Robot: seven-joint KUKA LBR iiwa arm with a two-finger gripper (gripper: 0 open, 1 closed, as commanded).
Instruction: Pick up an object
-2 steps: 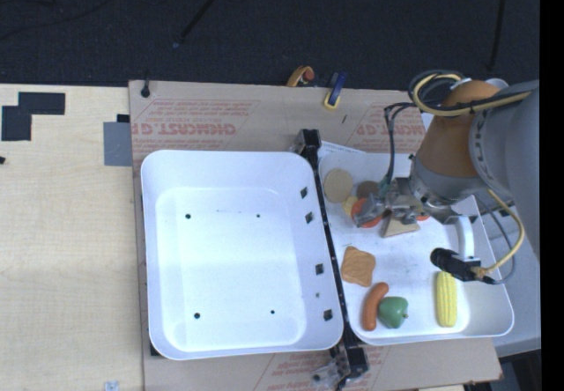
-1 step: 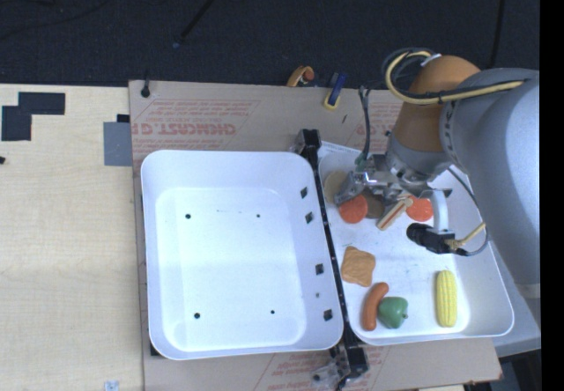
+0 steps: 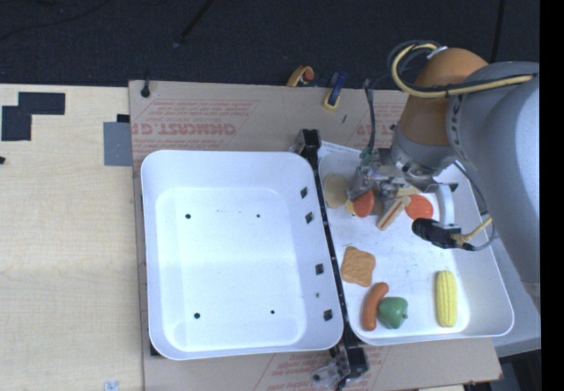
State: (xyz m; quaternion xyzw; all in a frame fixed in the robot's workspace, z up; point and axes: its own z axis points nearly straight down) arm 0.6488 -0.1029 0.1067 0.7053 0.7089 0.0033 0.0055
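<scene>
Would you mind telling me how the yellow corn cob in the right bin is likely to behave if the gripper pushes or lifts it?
The corn cob looks rounded and elongated, so a sideways push would probably roll it. It appears rigid, likely toy plastic, so probably light and a bit slippery.

Glossy white plastic bins (image 3: 167, 204) sit on matt brown cardboard (image 3: 211, 121) over pale wood (image 3: 62, 231).

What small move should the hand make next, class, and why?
Probably a short, slow lift straight up. The hand sits low in the right white bin, among an orange-red round toy and a tan stick-shaped piece; lifting would reveal whether anything came along.
</scene>
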